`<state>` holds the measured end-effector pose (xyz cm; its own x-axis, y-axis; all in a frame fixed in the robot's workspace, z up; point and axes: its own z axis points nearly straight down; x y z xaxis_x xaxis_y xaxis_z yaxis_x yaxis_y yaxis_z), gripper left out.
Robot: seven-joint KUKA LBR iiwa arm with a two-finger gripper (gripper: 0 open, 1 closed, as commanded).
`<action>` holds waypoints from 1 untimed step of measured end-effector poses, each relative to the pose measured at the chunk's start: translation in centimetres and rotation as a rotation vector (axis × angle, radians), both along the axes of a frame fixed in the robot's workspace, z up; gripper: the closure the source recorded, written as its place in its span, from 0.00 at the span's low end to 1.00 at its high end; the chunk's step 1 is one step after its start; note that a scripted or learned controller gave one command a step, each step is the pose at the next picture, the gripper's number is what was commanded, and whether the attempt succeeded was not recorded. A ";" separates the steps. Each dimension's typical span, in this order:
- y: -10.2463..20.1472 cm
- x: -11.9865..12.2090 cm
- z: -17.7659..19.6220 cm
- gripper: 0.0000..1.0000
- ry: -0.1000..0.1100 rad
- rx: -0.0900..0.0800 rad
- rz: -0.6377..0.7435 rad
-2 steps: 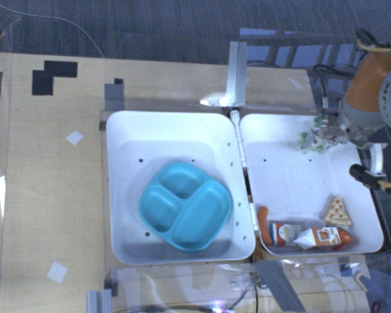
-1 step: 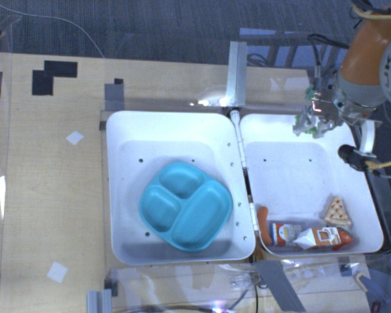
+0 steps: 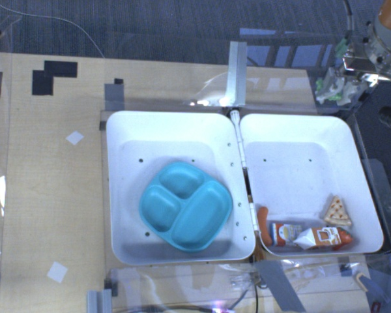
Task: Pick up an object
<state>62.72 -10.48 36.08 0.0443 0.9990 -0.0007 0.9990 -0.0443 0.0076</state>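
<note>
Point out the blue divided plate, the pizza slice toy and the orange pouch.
blue divided plate [image 3: 186, 205]: camera view, on its centre ridge, left bin.
pizza slice toy [image 3: 336, 212]: camera view, on its middle, right bin.
orange pouch [image 3: 305, 235]: camera view, on its middle, right bin front.

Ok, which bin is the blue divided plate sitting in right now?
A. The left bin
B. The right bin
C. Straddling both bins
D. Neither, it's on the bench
A. The plate lies flat inside the left bin, while the right bin holds a triangular piece and an orange packet along its near edge.
</note>
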 end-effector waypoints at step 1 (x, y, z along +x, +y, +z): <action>0.2 2.0 -16.2 1.00 0.006 0.002 -0.276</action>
<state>64.76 -10.30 19.87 0.3144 0.9493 0.0003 0.9493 -0.3144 0.0015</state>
